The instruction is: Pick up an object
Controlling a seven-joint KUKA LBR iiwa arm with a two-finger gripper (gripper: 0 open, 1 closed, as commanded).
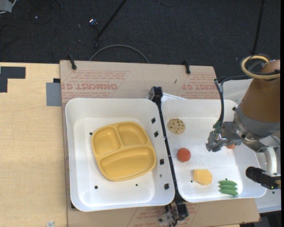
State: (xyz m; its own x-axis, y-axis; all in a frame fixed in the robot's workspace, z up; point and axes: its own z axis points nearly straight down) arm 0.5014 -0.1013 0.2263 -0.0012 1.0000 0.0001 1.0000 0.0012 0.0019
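Gripper (pixel 217 142) at frame right, over right bin (pixel 204 196); can't tell its state, too small/blurred. Round speckled cookie (pixel 176 126), smooth red ball (pixel 183 154), ridged yellow corn (pixel 203 177), green pea pods (pixel 228 187) lie apart. Glossy yellow divided tray (pixel 124 150) in left bin (pixel 80 126).

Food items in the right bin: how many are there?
4: a cookie near the divider, a red tomato below it, a yellow piece and green pea pods along the near edge. The arm may hide more.

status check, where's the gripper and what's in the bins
Gripper over right bin, nothing seen in it. Cookie, red ball, yellow piece, green pods loose there. Yellow tray in left bin.
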